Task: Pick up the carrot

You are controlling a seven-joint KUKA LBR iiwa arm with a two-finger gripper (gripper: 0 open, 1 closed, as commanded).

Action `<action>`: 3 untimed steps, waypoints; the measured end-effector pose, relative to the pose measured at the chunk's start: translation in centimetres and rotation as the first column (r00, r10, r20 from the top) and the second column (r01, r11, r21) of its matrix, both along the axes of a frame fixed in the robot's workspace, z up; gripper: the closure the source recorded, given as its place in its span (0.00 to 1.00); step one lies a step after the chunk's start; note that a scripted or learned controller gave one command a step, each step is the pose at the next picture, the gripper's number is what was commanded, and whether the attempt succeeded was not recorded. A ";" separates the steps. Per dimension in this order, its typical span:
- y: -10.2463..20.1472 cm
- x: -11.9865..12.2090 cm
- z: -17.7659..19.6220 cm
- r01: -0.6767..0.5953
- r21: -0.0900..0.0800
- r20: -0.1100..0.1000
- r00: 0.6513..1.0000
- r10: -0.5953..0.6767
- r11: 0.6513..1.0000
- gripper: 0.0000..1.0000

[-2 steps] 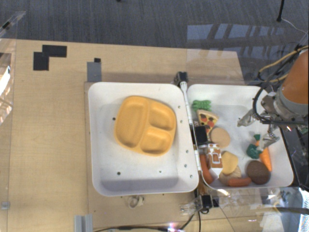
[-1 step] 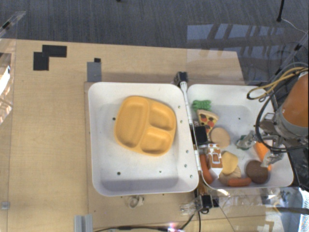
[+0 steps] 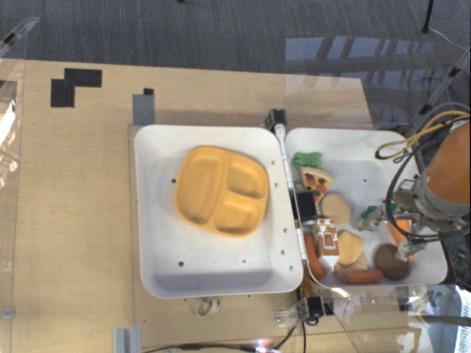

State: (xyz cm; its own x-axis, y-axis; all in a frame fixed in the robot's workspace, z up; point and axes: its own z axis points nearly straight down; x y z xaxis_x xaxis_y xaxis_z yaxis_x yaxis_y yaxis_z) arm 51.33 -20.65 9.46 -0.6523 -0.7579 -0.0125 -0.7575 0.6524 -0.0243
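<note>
An orange piece that looks like the carrot lies at the right end of the right bin, mostly covered by the arm's wrist. My gripper is low in that bin, directly over this orange piece and touching or nearly touching it. The grey wrist with its orange band reaches in from the right and hides much of the gripper.
The right bin also holds a green broccoli, a pizza slice, a tan round piece, a yellow chip, a brown round item and orange sausages. A yellow divided plate sits in the left bin.
</note>
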 end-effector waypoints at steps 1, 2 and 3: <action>0.2 -1.1 0.0 -0.156 -0.005 0.005 0.988 0.156 0.988 0.00; 0.2 -0.7 1.3 -0.161 -0.010 0.012 0.987 0.161 0.987 1.00; 7.6 6.9 -0.4 -0.254 0.003 -0.005 0.967 0.254 0.967 1.00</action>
